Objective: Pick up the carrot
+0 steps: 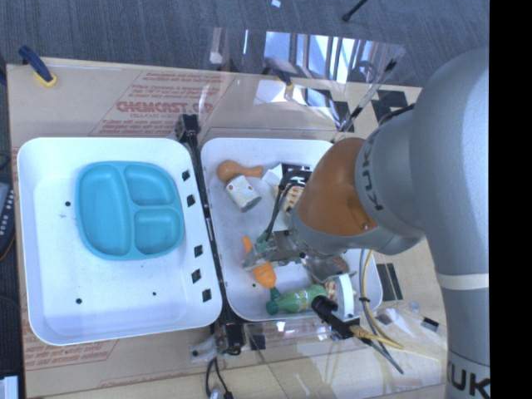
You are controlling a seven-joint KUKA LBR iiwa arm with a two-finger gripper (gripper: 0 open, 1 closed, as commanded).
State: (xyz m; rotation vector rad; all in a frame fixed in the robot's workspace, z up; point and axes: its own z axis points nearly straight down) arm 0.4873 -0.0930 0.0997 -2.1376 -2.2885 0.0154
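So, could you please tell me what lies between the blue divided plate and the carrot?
In the camera view, the adjoining white bin walls, with black clips along them, lie between the blue divided plate and the carrot, plus bare white bin floor on either side.

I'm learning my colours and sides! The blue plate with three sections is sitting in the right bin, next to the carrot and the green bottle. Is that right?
Not quite. The camera view shows the blue plate alone in the left bin. The carrot and the green bottle lie in the right bin, where the gripper is reaching.
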